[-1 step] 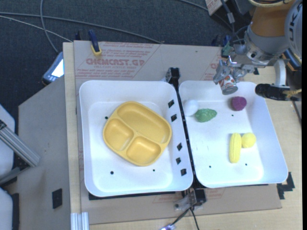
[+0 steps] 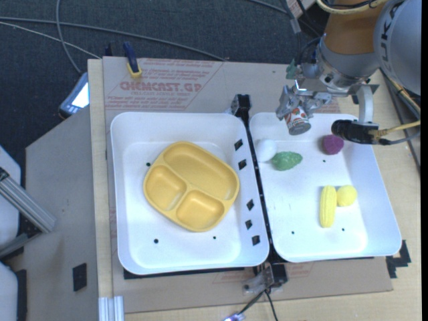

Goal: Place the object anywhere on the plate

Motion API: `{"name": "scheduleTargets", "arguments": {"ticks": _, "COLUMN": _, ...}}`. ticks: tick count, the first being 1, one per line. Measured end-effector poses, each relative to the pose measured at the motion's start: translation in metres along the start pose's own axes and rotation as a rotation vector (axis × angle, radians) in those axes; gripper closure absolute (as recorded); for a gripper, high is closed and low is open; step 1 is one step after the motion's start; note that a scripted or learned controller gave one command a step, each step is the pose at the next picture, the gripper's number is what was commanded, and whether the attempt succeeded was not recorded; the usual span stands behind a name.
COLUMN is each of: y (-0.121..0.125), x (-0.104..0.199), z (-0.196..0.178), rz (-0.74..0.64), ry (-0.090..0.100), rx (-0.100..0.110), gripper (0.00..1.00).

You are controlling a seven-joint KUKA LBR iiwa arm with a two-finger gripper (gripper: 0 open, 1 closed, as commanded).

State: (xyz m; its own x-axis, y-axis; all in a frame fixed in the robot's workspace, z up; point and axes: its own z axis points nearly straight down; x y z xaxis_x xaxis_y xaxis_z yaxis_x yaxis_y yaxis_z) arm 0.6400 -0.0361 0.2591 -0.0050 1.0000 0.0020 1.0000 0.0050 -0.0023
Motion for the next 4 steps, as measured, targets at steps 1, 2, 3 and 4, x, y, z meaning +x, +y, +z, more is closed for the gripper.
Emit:
{"name": "scheduleTargets", "arguments": {"ticks": 1, "y": -0.012, "x": 0.051, "z": 0.013, "rz": 0.000, "ry": 0.000, "rx": 0.002, "gripper": 1.00}}
{"name": "scheduleTargets", "arguments": {"ticks": 2, "y": -0.011, "x": 0.101, "z": 0.030, "rz": 0.000, "ry": 0.000, "rx": 0.002, "gripper": 1.00}}
{"name": "scheduleTargets", "arguments": {"ticks": 3, "y": -0.013, "x": 0.158, "z": 0.042, "rz": -0.001, "ry": 0.000, "rx": 0.002, "gripper": 1.00}}
{"name": "scheduleTargets", "arguments": {"ticks": 4, "y": -0.012, "x": 0.154, "z": 0.041, "rz": 0.005, "ry": -0.001, "rx": 0.001, "gripper": 0.00}}
